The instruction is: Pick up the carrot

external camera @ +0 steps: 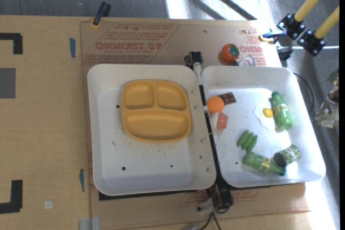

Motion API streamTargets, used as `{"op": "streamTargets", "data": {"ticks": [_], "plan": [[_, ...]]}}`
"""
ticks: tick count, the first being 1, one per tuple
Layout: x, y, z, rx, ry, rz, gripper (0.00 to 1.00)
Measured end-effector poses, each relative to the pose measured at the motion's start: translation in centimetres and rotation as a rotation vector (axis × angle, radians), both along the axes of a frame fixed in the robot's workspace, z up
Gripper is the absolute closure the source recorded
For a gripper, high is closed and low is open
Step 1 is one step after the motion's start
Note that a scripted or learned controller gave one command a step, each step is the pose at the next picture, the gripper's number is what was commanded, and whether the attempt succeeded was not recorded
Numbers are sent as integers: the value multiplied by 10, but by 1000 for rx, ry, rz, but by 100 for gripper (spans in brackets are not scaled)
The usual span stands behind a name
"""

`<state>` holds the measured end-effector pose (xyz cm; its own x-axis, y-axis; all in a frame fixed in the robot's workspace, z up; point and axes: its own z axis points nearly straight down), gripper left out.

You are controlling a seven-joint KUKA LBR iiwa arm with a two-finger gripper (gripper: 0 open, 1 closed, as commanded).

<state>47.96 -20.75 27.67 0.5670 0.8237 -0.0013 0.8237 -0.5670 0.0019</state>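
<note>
The carrot looks like a short orange piece lying against the left wall of the right bin, near its far corner. A smaller orange-and-white piece sits just in front of it, touching or nearly touching. A brown chocolate bar lies right beside the carrot on its far right side.
The right bin also holds a fried egg, a green bottle, a green vegetable, a lying green bottle and a dark can. A yellow divided plate fills the left bin. A red tomato sits behind the bins.
</note>
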Motion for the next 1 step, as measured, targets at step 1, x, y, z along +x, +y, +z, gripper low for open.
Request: {"op": "streamTargets", "data": {"ticks": [1], "plan": [[0, 25, -29, 4, 4, -551, 100]]}}
